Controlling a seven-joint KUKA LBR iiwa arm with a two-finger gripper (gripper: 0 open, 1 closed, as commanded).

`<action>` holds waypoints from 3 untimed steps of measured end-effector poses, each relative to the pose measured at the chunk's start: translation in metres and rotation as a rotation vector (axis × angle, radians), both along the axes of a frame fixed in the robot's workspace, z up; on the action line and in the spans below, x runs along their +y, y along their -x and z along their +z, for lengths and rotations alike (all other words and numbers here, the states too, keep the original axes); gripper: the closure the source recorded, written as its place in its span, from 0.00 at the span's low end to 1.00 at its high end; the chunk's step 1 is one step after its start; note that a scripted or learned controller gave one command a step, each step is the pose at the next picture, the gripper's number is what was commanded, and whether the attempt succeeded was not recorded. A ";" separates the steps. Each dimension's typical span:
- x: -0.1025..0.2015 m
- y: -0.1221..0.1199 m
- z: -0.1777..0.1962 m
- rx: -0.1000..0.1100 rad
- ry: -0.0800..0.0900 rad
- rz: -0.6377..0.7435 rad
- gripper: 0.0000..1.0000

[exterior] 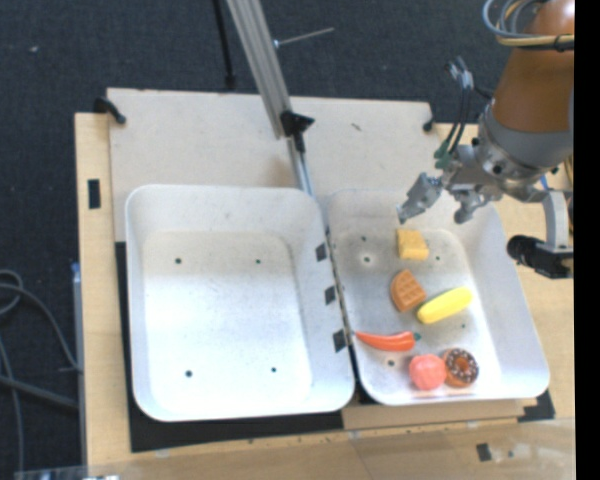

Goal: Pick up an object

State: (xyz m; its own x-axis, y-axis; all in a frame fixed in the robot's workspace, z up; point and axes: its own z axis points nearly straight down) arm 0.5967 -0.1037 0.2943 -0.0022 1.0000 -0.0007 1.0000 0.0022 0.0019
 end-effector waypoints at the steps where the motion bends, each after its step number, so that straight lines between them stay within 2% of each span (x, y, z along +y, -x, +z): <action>1: 0.000 0.000 0.000 0.000 0.000 -0.002 0.00; 3: -0.012 -0.007 -0.117 0.006 0.001 -0.004 0.00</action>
